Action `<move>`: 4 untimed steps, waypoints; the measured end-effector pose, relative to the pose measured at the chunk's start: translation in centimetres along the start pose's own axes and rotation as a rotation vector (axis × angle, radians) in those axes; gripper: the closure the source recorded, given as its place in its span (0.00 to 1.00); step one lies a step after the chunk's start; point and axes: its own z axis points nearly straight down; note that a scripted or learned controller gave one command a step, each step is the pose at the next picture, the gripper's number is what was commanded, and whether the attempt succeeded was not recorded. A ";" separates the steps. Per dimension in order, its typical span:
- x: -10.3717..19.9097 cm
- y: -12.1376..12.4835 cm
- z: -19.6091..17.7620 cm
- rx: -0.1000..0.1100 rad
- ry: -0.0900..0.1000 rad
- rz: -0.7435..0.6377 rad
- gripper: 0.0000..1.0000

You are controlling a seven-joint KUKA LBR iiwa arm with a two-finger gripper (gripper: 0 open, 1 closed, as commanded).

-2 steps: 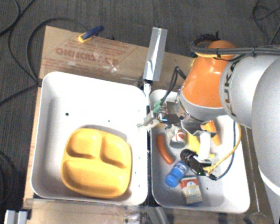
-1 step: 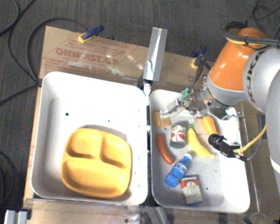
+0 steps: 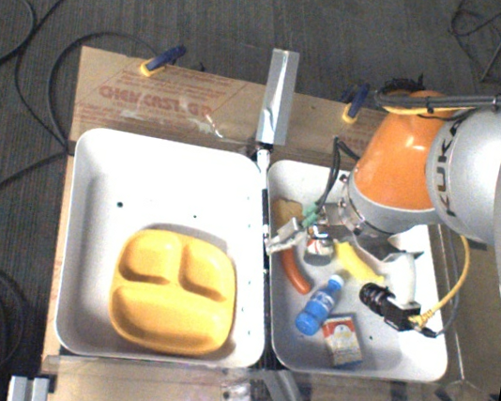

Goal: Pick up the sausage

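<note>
The sausage (image 3: 295, 271), a short orange-red link, lies in the right bin (image 3: 413, 365) near its left wall, angled from upper left to lower right. My gripper (image 3: 305, 240) hangs just above the sausage's upper end, low inside the bin, with the arm's orange band (image 3: 399, 167) behind it. Nothing shows as lifted; the sausage rests on the bin floor.
A blue bottle (image 3: 319, 304) lies right beside the sausage. A small red-and-white box (image 3: 342, 342) sits at the bin's front, a tan item (image 3: 286, 211) at its back left, and something yellow (image 3: 352, 258) under the wrist. The left bin (image 3: 102, 179) holds a yellow divided tray (image 3: 177, 289).
</note>
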 end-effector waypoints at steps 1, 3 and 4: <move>-2.8 -4.8 0.0 0.000 0.000 -0.016 0.00; 0.3 -3.9 0.0 -0.002 0.001 -0.453 0.00; -4.9 3.5 -0.1 -0.002 -0.001 -0.334 0.00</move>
